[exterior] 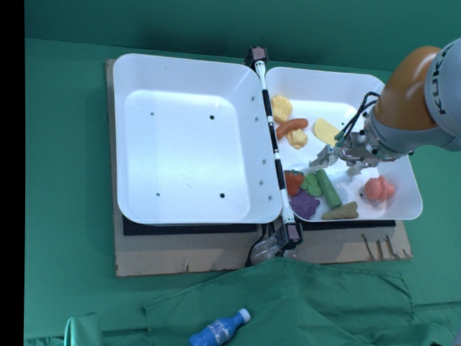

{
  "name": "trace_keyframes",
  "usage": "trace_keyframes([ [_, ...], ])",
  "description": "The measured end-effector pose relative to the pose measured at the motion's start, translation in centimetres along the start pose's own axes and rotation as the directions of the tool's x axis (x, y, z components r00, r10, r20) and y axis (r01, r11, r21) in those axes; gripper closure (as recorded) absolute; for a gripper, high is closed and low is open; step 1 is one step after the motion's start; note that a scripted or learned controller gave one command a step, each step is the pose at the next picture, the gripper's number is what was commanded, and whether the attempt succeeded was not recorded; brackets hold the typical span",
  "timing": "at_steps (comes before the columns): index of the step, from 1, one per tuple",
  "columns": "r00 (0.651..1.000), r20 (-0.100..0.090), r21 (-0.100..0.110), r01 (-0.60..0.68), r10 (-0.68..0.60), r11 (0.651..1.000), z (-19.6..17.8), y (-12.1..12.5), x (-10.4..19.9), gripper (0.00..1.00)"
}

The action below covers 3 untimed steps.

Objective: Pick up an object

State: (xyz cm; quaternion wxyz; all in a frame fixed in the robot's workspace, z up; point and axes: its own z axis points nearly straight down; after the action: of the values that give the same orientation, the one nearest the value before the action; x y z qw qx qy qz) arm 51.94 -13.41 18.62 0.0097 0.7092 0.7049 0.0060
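- The grey arm with its orange band reaches in from the right over the right bin
- The gripper hangs low over the middle of that bin, above the toys; whether it is released or clenched cannot be told, and nothing is seen grasped
- Just below it a green cucumber lies at a slant, beside a green piece, a red piece and a purple toy
- A brown piece lies near the front wall, an orange-red toy to its right
- Farther back sit a yellow corn, a sausage and a yellow slice
- The left bin stands beside it, touching along the middle
- A blue bottle lies on the green cloth in front
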Motion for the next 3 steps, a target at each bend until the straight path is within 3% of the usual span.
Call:
trace_keyframes([
  [1,1.0,0.0,0.001,0.003,-0.003,1.0,0.0,0.1,0.1,0.0],
  [2,1.0,-0.002,0.012,0.003,-0.003,1.0,-6.5,-0.4,-0.1,0.0],
  [3,1.0,-0.001,0.012,0.005,-0.005,1.0,-4.2,9.5,-2.4,0.0],
])
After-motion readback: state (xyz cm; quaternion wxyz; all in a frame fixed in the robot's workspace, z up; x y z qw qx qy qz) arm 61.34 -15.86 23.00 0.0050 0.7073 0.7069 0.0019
